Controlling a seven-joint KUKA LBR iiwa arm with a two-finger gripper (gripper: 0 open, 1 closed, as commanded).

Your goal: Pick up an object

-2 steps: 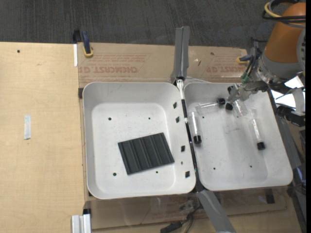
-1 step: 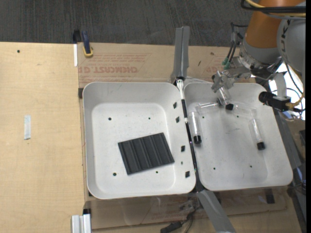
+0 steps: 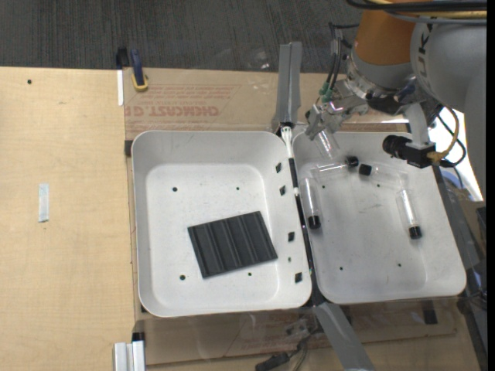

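Your gripper (image 3: 321,124) hangs over the right bin's (image 3: 441,284) back left corner; you cannot tell how wide it stands or whether it holds anything. Below it lie clear tubes (image 3: 311,202) with black caps, one along the left wall, another (image 3: 408,215) toward the right. The left bin (image 3: 155,284) holds a ribbed black slab (image 3: 232,243).

The cardboard sheet (image 3: 186,103) behind the bins carried red printing, upside down, which looked like "CHEMCAST GP".
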